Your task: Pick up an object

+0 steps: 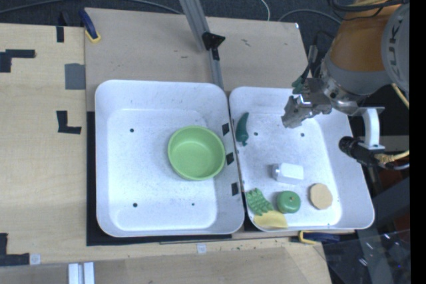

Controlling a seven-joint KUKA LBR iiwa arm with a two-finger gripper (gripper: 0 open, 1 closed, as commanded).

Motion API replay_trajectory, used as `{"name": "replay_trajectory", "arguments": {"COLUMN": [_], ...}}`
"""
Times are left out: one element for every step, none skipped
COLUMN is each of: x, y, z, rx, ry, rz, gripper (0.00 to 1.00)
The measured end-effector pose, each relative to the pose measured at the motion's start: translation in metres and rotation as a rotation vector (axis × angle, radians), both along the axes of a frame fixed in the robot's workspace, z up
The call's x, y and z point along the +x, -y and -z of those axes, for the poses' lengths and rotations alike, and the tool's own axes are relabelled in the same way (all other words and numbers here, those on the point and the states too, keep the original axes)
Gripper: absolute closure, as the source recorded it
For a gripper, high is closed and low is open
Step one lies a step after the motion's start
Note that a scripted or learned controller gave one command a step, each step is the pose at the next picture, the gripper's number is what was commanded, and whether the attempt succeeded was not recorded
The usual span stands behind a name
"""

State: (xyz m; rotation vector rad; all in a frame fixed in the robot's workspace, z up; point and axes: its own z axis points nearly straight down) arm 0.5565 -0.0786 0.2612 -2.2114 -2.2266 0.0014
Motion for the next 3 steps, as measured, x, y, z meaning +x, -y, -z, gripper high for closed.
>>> {"name": "replay_trajectory", "arguments": {"x": [0.014, 0.035, 0.064], "y": [-0.059, -0.118, -0.165], "z": [0.004, 0.008, 0.013], "rx": [0.000, -0.001, -0.001], "ry": [0.001, 0.002, 0.003], "rz": [-0.001, -0.001, 0.001], "gripper": [1.00, 1.00, 1.00]}}
